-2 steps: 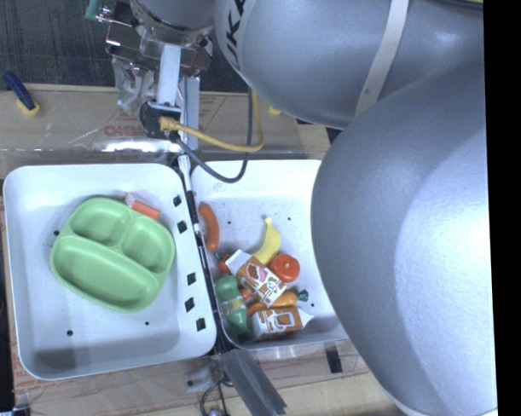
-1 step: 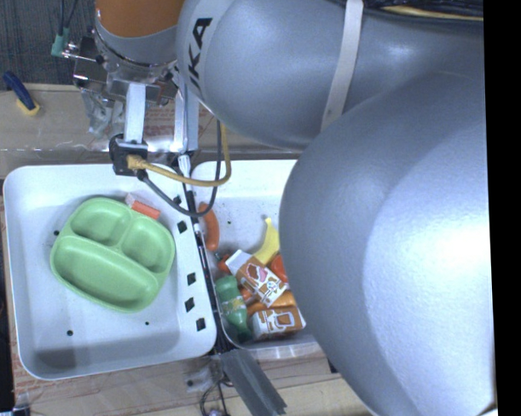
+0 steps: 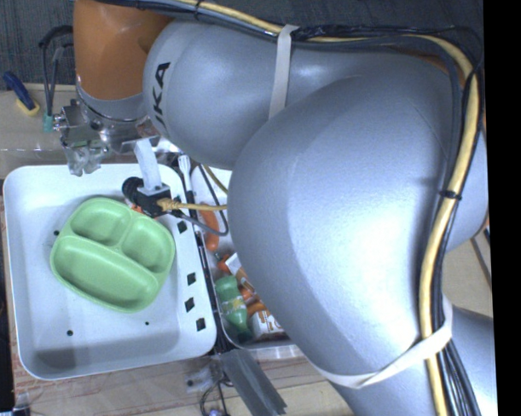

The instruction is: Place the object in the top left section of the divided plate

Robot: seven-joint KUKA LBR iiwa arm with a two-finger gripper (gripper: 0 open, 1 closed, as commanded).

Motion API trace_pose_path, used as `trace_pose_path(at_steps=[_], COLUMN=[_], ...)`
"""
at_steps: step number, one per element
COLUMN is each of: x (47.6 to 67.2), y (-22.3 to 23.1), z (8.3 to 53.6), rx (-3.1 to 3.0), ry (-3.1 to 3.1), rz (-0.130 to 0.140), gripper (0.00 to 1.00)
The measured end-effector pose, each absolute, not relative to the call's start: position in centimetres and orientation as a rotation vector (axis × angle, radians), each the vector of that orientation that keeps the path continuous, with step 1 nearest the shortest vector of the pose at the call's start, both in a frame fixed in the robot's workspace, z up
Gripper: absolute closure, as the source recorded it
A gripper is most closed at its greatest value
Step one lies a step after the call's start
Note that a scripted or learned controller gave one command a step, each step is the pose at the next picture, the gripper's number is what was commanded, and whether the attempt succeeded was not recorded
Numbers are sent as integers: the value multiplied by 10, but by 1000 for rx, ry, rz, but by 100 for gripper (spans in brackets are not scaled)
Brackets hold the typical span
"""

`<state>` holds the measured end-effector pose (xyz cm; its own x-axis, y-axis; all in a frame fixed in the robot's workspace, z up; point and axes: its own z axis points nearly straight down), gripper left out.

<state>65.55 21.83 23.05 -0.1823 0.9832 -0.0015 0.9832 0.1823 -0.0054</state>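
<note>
A light green divided plate (image 3: 113, 259) lies in the left white bin (image 3: 35, 339), with two small sections toward the back and one large section toward the front. All three sections look bare. My gripper (image 3: 81, 154) hangs over the bin's back left corner, just beyond the plate's far rim. Nothing can be seen held in it. A small orange-red bit (image 3: 136, 210) shows at the plate's back right rim, and I cannot tell what it is.
The grey arm covers most of the right bin (image 3: 220, 328). In the strip left uncovered lie several small items, among them orange ones (image 3: 212, 242) and a green one (image 3: 231, 299). A blue-handled tool (image 3: 17, 90) lies on the bench at the back left.
</note>
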Motion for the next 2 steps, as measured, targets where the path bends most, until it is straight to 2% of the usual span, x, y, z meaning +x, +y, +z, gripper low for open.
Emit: trace_pose_path(at_steps=[1,2], x=[592,593], y=[191,191], z=[226,226], rx=[-1836,-1837], ry=[-2547,-2546], rz=[5,5], gripper=[100,0])
